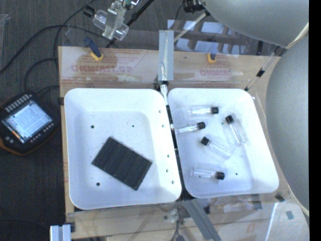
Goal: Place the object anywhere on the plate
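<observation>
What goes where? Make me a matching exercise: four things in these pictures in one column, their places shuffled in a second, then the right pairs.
Things:
1. black ribbed plate
2. capped clear vials
3. control pendant
4. gripper

Places:
A. in the right bin
B. beyond the far edge of the left bin
C. in the left bin
D. off the bench, at the view's left

Pairs: 1-C, 2-A, 3-D, 4-B

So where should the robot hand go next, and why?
Probably toward the black ridged plate in the left-hand bin: the gripper is beyond that bin's far rim, with what looks like a clear vial at its tip.
</observation>
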Controlling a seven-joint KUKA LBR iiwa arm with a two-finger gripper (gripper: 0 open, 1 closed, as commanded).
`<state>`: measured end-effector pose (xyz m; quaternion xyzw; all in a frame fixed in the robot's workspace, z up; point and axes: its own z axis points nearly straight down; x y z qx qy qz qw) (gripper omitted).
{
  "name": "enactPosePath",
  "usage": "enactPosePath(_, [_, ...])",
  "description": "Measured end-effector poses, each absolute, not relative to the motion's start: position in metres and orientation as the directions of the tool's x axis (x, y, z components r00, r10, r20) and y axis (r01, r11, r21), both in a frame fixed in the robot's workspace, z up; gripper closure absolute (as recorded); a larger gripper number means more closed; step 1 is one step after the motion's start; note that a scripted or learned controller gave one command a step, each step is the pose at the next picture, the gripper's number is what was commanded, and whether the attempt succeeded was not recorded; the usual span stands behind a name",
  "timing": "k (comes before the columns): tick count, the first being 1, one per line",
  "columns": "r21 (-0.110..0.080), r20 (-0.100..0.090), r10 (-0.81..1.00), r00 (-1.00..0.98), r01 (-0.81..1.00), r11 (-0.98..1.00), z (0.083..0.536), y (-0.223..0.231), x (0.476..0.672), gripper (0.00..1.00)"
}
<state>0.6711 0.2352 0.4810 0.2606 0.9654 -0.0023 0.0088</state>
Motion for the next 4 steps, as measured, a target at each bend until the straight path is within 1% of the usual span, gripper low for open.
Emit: enactPosePath(4, [0.001, -0.032, 0.505, -0.863, 0.505, 0.863, 0.519, 0.237, 0.673, 1.0])
